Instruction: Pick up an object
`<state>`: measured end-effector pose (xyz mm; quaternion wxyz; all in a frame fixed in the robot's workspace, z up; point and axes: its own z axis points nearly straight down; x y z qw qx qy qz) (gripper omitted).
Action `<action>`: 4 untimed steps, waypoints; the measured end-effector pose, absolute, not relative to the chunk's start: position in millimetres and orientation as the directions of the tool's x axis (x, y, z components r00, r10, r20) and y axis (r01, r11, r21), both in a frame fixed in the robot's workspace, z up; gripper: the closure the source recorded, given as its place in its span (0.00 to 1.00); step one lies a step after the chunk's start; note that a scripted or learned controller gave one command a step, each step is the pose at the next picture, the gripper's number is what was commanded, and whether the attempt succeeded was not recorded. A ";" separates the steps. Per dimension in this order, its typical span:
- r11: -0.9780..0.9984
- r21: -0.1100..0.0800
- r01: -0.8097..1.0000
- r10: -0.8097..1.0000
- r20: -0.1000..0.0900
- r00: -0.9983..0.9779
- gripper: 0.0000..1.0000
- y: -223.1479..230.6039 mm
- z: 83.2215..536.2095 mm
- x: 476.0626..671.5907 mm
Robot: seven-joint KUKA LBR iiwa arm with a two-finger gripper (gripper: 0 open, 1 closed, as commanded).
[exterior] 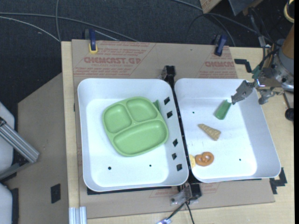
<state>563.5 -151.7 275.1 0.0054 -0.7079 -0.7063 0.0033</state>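
In the right bin (261, 139) lie three small things. A green stubby piece (222, 110) rests near the bin's back. A tan cone (210, 131) sits in the middle, and an orange pretzel (204, 159) lies by the front left corner. My gripper (252, 95) hangs over the bin's back right part, open, with nothing between its fingers. Its left fingertip (236, 98) is just above and right of the green piece, very close to it.
The left bin (91, 139) holds a green divided plate (135, 126). A black divider with clips (174, 125) runs between the two bins. Blue clamps (93, 41) (219, 43) pin the cardboard base at the back. Cables trail across the dark floor behind the bench.
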 end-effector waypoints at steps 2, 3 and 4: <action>-0.001 -0.006 1.000 1.000 0.002 0.001 0.00 -156.4 237.4 565.2; -0.001 -0.007 1.000 1.000 0.003 0.001 0.00 -162.2 191.4 559.8; 0.000 -0.006 1.000 1.000 0.003 0.000 0.00 -164.4 147.2 564.0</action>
